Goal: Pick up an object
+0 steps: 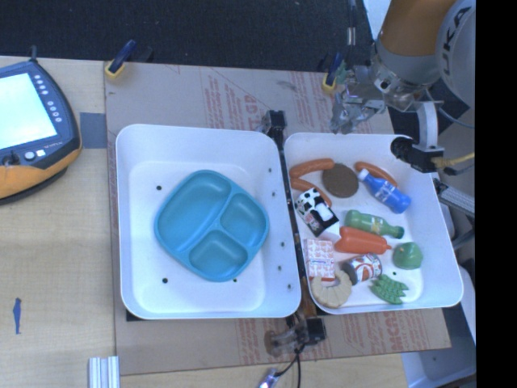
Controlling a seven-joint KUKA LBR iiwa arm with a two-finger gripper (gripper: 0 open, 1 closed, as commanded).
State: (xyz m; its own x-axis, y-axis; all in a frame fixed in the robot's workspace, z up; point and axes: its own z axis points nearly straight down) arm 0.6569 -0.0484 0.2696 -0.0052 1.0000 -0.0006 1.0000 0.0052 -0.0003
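The arm (420,23) enters from the upper right, its orange band above the wrist, and the gripper (353,118) hangs above the far rim of the right bin (432,217), over the cardboard sheet (234,103) that covers the worktop (56,257). Whether the fingers are open or closed cannot be told from this view; nothing is visible between them. The objects available for picking all lie in the right bin. Along its far side, from left to right: a sausage (311,168), a brown round patty (340,180) and a blue bottle (385,191), with a second sausage (375,170) just behind the bottle. A black-and-white carton (317,210) lies near the left wall. In the middle sit a green bottle (373,224) and, just beside it, a carrot (362,241). A green round item (408,255) lies near the right wall. Along the near side: a red-and-white packet (320,259), a can (367,267), a tan round biscuit (331,291) and a dark green ridged item (389,289). The left bin (137,217) contains a blue divided plate (212,225) with three compartments, lying flat at its centre. A black clip (276,122) sits at the far end of the join between the two bins. A handheld controller with a screen (28,132) rests on the worktop at the far left, well apart from both bins.
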